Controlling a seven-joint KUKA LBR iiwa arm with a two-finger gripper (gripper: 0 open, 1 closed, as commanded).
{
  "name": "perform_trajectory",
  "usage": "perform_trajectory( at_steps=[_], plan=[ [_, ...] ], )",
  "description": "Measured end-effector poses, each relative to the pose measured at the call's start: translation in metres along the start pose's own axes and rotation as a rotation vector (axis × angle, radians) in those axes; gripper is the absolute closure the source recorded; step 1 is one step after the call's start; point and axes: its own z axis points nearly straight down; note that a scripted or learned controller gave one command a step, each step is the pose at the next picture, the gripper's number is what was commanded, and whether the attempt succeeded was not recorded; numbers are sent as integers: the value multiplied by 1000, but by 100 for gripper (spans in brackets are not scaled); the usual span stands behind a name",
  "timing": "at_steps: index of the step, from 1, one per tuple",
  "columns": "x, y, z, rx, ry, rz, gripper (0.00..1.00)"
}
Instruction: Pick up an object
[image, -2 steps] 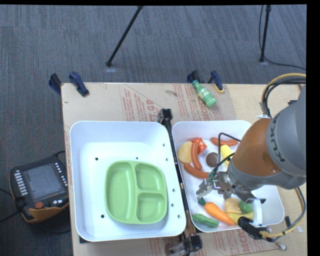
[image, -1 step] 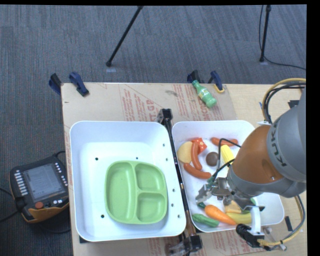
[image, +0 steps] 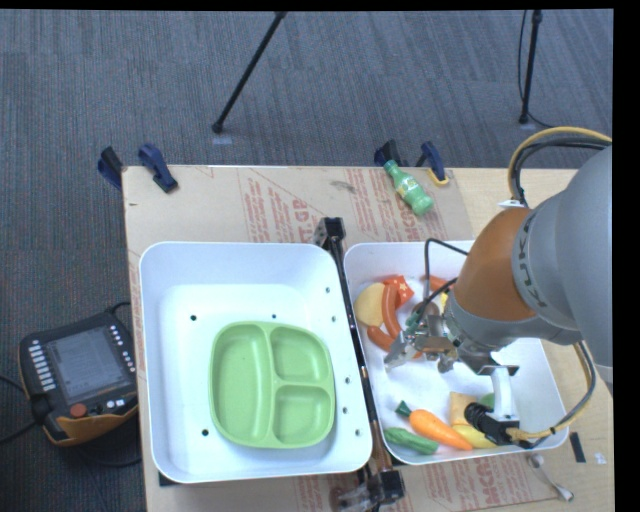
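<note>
Toy food lies in the right bin (image: 535, 365). A pale yellow piece (image: 371, 301) and a red pepper (image: 398, 290) sit at its upper left, with an orange piece (image: 379, 338) just below them. An orange carrot (image: 440, 428), a green pod (image: 411, 438) and yellow pieces (image: 468, 412) lie along the front edge. My gripper (image: 420, 342) hangs low over the left half of this bin, right next to the orange piece and the pepper. The wrist hides what is under it, and I see nothing clearly held.
The left bin (image: 180, 300) holds a green divided plate (image: 272, 385). A small green bottle (image: 410, 188) lies on the bench behind the right bin. Blue clamps (image: 157, 166) grip the bench's back edge. A teach pendant (image: 80, 375) sits off the bench at left.
</note>
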Motion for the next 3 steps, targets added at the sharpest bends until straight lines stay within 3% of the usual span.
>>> perform_trajectory(
  at_steps=[1,2,3],
  plan=[
    [9,61,-1,-2,-1,-39,0],
    [10,60,-10,2,0,-45,100],
    [27,80,-165,-3,-1,193,100]
  ],
)
